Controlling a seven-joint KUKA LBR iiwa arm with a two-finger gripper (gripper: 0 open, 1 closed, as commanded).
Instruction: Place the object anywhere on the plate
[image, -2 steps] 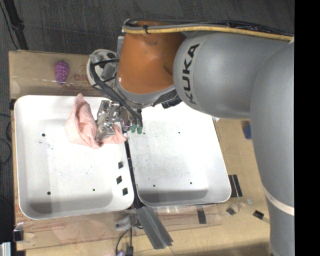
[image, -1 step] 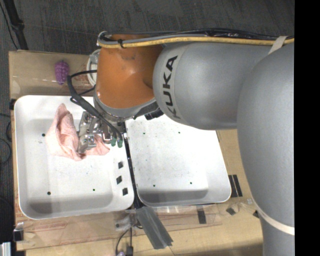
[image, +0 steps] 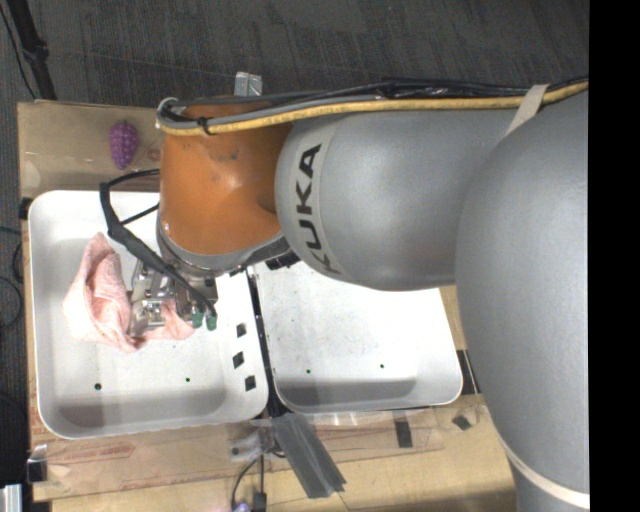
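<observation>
Along the top of your view runs dark, finely ribbed floor covering (image: 300, 45); below it sits the tan wooden bench (image: 60, 140), its surface scuffed and matte, with a small purple knobbly object (image: 123, 144), shaped like a bunch of grapes, resting on the bare wood near the upper left corner, outside both bins; just below that lies the left bin (image: 120, 400), a shallow white tray with rounded corners and a smooth, slightly glossy floor marked by a few small dark dots; in its left half you see the task's thing, a crumpled pink cloth (image: 100, 290), soft and folded, with a pale mottled pattern; I cannot make out a plate anywhere; the gripper (image: 160, 305) comes down at the cloth's right edge, its metallic fingers touching or pressing into the fabric, but you cannot tell from this angle whether they are spread or pinched, nor whether any cloth sits between them; black cables (image: 115, 215) loop beside the wrist; above it rises the orange band (image: 215, 190), smooth and rounded; to the right, the right bin (image: 360, 390) lies edge to edge with the first, of the same white make; the arm (image: 420, 190), large, grey and satin-smooth with dark lettering, covers much of it.
</observation>
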